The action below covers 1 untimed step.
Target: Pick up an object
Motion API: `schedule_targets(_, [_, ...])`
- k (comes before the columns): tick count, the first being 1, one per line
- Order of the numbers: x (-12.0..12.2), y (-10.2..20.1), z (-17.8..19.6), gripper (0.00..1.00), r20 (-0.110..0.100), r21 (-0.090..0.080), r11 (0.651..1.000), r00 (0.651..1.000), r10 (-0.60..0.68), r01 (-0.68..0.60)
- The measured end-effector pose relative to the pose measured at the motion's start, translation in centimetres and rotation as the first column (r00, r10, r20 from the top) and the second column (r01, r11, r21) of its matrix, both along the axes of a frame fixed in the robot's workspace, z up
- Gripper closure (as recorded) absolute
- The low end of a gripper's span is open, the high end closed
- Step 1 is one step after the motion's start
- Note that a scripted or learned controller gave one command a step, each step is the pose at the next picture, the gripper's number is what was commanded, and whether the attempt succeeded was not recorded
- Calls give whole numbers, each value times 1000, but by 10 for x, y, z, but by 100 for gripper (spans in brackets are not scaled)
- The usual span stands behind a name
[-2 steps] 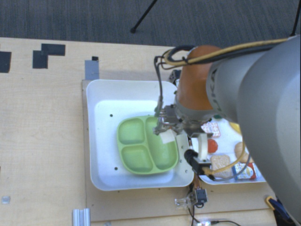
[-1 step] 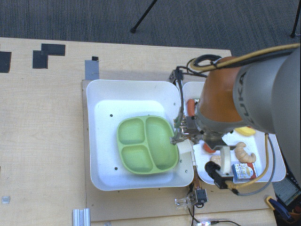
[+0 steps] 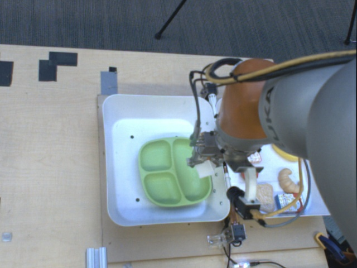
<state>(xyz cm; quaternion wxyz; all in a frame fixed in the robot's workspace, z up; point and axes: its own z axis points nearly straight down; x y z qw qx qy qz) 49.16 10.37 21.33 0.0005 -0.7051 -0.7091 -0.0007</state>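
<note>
Camera view: left white bin (image 3: 120, 166) holds a light-green divided tray (image 3: 167, 175) w/ three compartments, lying flat, roughly centre of the bin. Arm (image 3: 290, 110) comes in from the right, orange band (image 3: 245, 102) above the wrist. Gripper (image 3: 203, 163) sits at the tray's right edge, over the long compartment; its state can't be told, wrist blocks it. Right bin (image 3: 312, 205) is mostly under the arm: a shrimp-like toy (image 3: 288, 180), a tan biscuit-like piece (image 3: 264, 194), a small blue-and-white item (image 3: 283, 201).

You see a dark grey carpeted floor (image 3: 100, 10) beyond the pale wooden bench top (image 3: 44, 149), crossed by a thin black stand leg (image 3: 175, 13).
</note>
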Motion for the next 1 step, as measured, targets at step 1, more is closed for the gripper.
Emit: schedule_targets(1, [-5, -65, -29, 100, 0, -1, 1000, 1000, -3, 3])
